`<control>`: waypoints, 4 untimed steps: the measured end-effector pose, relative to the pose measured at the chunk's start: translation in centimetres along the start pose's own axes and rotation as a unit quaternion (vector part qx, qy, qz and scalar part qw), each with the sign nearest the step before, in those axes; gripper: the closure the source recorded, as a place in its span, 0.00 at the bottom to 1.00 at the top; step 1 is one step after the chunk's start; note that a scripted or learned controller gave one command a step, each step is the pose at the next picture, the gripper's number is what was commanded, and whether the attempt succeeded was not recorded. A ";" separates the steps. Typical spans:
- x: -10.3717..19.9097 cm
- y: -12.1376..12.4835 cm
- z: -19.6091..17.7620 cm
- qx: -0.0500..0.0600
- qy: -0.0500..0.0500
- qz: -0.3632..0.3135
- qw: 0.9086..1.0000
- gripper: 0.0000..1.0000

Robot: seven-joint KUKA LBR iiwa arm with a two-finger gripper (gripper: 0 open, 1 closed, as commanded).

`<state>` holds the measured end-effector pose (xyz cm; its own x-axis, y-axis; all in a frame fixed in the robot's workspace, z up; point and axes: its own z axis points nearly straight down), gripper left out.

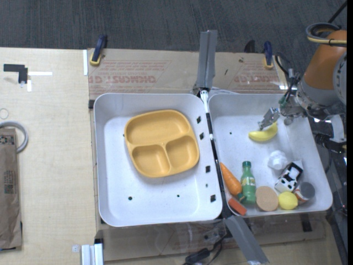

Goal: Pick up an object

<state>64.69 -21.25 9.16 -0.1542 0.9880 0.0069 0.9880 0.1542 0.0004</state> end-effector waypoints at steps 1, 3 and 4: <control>3.4 1.8 -8.0 -0.001 -0.005 0.047 0.999 0.00; 1.7 -1.2 -0.1 0.000 -0.004 -0.093 0.996 0.00; 1.7 -1.1 -1.1 -0.002 -0.005 -0.092 0.996 1.00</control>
<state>63.31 -19.80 10.32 -0.3326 0.9430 -0.0032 0.9430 0.3327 0.0038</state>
